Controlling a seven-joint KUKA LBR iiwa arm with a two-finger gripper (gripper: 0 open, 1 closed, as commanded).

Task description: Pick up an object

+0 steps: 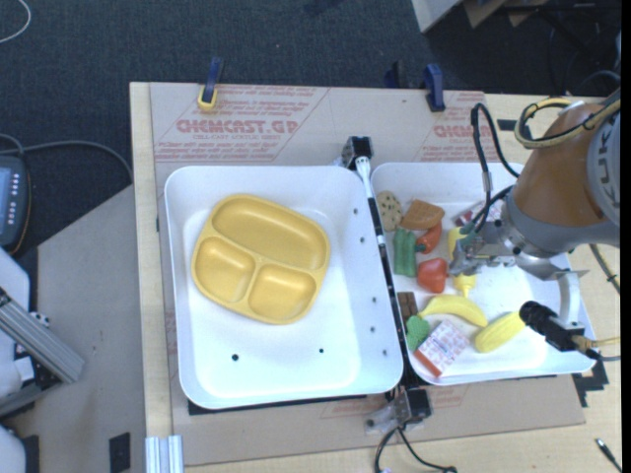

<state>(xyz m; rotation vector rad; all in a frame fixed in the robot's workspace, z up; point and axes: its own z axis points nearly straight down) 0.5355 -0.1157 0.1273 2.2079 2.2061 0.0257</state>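
Hovering low over the right bin near its middle, the gripper is seen approaching the red tomato beside the green pepper, so a final descent is called for.

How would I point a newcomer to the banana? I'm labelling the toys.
Look in the right bin, the one crowded with toy food. The banana lies near its front, just above a red-and-white packet. It is curved and smooth, unlike the stubby corn cob beside it.
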